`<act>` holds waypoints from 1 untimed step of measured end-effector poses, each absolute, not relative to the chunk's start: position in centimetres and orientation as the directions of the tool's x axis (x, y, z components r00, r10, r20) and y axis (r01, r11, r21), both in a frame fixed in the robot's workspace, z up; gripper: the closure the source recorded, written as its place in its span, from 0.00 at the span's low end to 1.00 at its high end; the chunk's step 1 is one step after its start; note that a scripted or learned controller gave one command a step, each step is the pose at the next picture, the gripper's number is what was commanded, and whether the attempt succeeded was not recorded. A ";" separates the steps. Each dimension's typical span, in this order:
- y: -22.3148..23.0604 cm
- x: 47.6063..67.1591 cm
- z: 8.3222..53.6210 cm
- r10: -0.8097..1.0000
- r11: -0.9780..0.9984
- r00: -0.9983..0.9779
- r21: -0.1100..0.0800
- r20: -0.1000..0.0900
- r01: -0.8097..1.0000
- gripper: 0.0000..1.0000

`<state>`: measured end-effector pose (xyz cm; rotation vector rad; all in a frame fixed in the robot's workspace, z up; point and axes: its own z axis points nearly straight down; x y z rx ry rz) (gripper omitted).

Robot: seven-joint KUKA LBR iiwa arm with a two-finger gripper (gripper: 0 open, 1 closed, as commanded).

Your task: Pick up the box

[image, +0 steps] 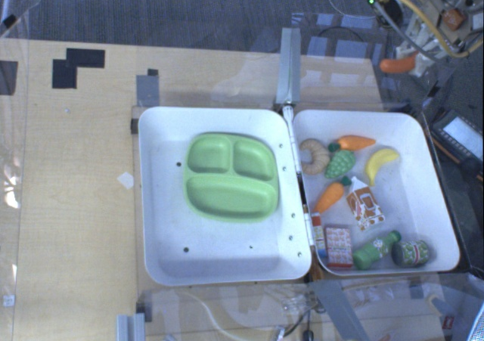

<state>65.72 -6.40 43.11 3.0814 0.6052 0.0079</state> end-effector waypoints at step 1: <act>0.6 64.7 43.6 0.393 -0.920 0.920 0.000 0.004 0.393 1.00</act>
